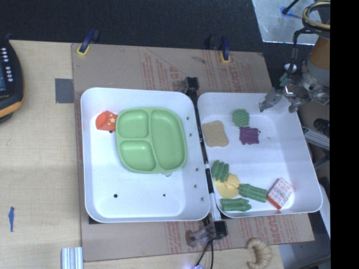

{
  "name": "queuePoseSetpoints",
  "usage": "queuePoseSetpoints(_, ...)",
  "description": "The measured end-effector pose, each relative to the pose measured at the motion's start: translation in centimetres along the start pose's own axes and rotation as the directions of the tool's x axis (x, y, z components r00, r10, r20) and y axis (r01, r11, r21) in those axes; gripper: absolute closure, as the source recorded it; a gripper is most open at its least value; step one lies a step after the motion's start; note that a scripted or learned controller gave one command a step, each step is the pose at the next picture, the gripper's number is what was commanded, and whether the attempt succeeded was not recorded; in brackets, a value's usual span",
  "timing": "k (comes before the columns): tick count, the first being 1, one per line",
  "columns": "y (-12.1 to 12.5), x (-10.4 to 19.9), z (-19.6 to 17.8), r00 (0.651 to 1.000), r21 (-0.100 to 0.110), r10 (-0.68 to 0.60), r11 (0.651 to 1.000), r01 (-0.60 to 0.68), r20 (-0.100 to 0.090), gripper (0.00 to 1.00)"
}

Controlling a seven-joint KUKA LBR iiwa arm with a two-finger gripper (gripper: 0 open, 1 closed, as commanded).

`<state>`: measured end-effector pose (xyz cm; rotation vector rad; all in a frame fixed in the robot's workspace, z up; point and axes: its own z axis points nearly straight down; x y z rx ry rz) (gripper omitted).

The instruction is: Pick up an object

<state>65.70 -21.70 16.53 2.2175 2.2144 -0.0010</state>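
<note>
Left bin (95, 167): green divided plate (151, 139), red toy (105, 121) touching its left edge. Right bin (297, 167): tan slice (215, 133), green round piece (240, 117), purple piece (249, 135). Pincer (279, 101) over far-right corner, fingers spread, holding nothing.

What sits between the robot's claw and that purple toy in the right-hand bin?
Nothing visible. The gripper hangs over the right bin's top right corner, and bare white floor lies between it and the purple toy. The round green toy sits just above that path.
</note>
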Motion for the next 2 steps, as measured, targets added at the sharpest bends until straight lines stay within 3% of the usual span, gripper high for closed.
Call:
queuePoseSetpoints(1,-0.2,6.3,7.7,1.000,0.014,-0.010,1.000,0.010,-0.008,0.00)
queuePoseSetpoints(2,-2.7,2.7,7.3,1.000,0.011,-0.003,1.000,0.003,-0.006,0.00)
